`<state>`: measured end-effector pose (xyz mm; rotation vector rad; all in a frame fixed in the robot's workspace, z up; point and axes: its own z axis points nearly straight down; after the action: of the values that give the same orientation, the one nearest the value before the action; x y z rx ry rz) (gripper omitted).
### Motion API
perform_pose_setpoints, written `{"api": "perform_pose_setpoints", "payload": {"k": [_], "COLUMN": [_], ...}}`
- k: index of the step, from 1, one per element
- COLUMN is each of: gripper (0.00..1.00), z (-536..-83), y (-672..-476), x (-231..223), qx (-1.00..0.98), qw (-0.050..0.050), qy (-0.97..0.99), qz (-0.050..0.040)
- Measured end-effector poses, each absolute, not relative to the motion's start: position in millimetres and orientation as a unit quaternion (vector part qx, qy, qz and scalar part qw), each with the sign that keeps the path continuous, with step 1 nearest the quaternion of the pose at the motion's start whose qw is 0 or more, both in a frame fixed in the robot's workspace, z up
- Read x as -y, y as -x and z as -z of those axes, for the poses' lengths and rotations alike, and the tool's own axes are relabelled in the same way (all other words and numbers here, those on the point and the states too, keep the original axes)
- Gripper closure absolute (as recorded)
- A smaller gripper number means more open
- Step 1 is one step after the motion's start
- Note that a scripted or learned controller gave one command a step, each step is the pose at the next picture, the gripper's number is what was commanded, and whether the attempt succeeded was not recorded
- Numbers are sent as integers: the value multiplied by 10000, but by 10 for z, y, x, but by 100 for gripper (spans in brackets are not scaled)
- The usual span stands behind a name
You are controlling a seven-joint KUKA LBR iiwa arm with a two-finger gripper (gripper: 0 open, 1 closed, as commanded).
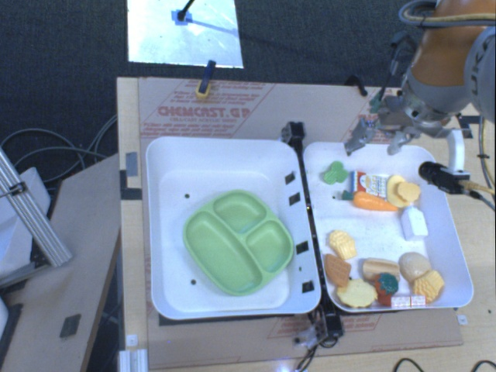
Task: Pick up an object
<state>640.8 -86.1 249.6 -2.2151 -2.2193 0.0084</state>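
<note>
Nearest you, along the front edge of the right bin point(457, 281), lies the thickest clutter: a yellow ridged piece point(356, 294), a brown slice point(336, 270), a bread-like roll point(380, 268), a pale rounded lump point(414, 266) and a waffle-patterned yellow piece point(428, 285), most of them touching, so you would do well to leave that heap alone. A little farther back a white block point(414, 222) sits apart, and beyond it the orange carrot point(374, 202) lies beside a small printed carton point(375, 184) and a yellow disc point(402, 191); the green leafy piece point(335, 173) stands off by itself near the far left corner and looks like your cleanest target. The gripper point(381, 139) hangs above the bin's far rim with its two fingers spread apart and nothing between them, so no object is held yet. Bring it down straight over the green piece, or across the carrot's narrow width, and close only once both fingers straddle it. The left bin point(167, 208) holds a green divided plate point(237, 241). Both bins rest on a cardboard sheet point(205, 111) on the bench; farther off there is dark carpet with a shiny square panel point(184, 22), and cables trail at the left.
</note>
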Motion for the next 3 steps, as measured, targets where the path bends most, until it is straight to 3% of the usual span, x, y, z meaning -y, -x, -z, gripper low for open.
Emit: {"api": "perform_pose_setpoints", "payload": {"k": [1, 3], "gripper": [0, 0], "z": [-2551, -1469], "y": [-6428, -6445], "x": [860, 1011], "qx": [7083, 7072], "qw": [-7, 11], "qy": [7059, 7070], "qz": [5, -11]}}
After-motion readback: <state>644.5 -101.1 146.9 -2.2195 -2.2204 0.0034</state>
